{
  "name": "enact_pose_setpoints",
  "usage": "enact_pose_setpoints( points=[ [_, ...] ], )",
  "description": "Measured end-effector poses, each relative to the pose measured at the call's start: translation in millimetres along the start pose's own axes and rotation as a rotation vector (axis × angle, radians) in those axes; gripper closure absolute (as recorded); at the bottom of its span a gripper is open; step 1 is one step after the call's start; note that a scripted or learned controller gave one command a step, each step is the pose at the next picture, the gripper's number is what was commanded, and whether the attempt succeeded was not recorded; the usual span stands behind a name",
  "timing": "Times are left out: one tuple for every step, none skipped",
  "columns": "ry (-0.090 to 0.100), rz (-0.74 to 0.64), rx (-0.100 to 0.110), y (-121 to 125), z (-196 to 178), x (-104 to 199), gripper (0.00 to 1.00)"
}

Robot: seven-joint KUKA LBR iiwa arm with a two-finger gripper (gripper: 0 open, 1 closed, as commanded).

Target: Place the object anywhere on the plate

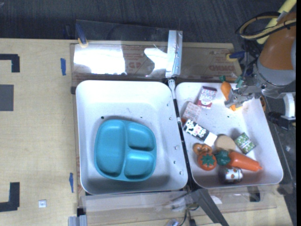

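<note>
A blue plate (125, 149) with three compartments lies in the left bin (89, 107), and nothing rests on it. My gripper (235, 100) hangs over the far right corner of the right bin (270, 140). A small orange carrot (226, 89) lies right beside it on its left. A bit of orange also shows just under the gripper's tip; I cannot tell whether anything is held.
Several toy items fill the right bin: two pale packets (207, 96), a black-and-white box (195, 130), a tan bread piece (226, 142), a green box (244, 142), a red tomato (207, 161), a large carrot (243, 162) and a can (232, 174). A clear panel (127, 55) stands behind the left bin.
</note>
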State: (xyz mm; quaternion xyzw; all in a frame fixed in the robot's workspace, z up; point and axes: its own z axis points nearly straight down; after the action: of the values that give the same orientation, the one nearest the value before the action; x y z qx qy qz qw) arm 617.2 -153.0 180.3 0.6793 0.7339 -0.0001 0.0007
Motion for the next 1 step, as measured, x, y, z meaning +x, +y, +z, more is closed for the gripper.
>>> enact_pose_setpoints(
  points=[
    [0.001,-0.261,-0.001,12.5,80.8,50.1,1.0]
  ],
)
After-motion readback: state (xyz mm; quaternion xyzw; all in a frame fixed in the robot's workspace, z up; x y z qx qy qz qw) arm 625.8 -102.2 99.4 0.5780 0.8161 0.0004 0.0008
